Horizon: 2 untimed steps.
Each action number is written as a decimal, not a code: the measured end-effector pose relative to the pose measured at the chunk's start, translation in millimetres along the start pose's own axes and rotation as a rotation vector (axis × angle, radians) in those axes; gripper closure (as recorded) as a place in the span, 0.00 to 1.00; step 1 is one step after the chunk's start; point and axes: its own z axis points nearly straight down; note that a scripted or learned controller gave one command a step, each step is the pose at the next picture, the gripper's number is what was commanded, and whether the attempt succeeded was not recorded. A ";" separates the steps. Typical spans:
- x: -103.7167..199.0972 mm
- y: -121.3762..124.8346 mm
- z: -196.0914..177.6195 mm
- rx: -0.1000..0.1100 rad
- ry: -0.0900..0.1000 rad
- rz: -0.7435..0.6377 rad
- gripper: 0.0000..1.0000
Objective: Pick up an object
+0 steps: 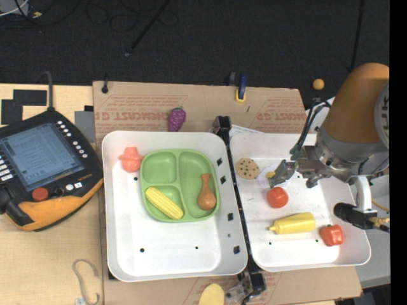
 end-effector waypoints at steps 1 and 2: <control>-0.2 2.8 -7.0 -0.014 -0.002 -0.002 0.00; 6.9 6.4 55.8 -0.008 0.000 -0.004 0.00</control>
